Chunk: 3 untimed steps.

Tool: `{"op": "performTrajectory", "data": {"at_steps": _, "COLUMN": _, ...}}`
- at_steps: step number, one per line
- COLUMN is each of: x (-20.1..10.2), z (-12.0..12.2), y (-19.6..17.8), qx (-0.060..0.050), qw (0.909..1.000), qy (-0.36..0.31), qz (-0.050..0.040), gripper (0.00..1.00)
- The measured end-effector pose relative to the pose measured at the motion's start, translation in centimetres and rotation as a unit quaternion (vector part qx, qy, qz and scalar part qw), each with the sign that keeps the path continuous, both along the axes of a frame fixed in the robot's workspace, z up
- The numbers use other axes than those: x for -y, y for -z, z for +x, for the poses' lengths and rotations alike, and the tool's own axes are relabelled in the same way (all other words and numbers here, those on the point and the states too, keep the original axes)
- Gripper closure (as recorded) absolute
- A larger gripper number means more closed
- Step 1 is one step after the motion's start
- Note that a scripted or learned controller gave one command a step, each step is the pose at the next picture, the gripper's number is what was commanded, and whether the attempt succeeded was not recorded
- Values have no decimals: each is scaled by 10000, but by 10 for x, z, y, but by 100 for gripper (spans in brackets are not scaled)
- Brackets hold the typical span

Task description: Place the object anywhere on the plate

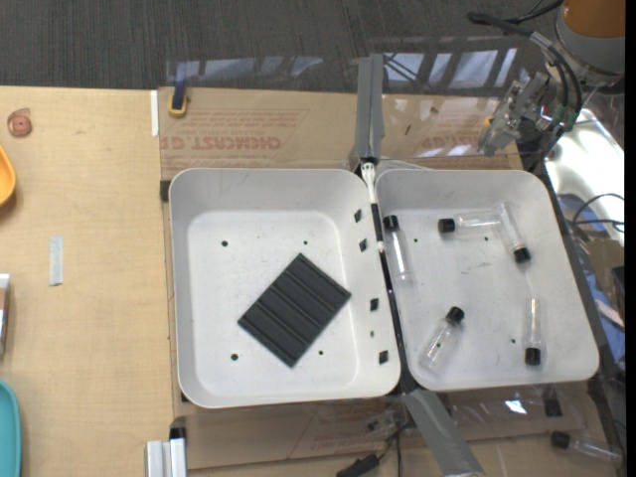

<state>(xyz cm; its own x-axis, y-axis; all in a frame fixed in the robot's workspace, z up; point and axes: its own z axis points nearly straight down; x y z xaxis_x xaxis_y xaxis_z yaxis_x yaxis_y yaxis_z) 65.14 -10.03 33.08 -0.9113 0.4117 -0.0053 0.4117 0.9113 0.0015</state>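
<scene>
A black ribbed plate point(295, 308) lies flat and turned diagonally in the middle of the left white bin point(199, 366). Several clear vials with black caps are scattered in the right bin point(566, 366): one along its left wall point(395, 248), two near the back point(469, 225) point(514, 238), and two near the front point(442, 333) point(533, 334). My gripper point(515, 115) hangs above and behind the right bin's back right corner, away from all the vials, with nothing visibly in it. The orange band of the arm point(594, 3) is at the top right.
Both bins rest on brown cardboard point(258, 132). A metal bar point(368, 107) runs back from the seam between the bins. A wooden tabletop point(79, 266) with small items lies to the left. Cables and clutter point(596, 217) sit past the right bin.
</scene>
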Motion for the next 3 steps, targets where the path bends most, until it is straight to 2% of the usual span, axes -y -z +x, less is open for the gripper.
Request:
{"op": "performTrajectory", "data": {"at_steps": 1, "x": -50, "z": -20, "y": 66, "qx": -15, "qw": 9821, "qy": -1886, "qz": 1, "gripper": 100}}
{"op": "performTrajectory", "data": {"at_steps": 2, "x": -17, "z": -82, "y": -10, "qx": -3, "qw": 8758, "qy": -4826, "qz": -11, "gripper": 100}}
{"op": "performTrajectory", "data": {"at_steps": 3, "x": -24, "z": 8, "y": 63, "qx": 2, "qw": 8035, "qy": -5953, "qz": -11, "gripper": 100}}
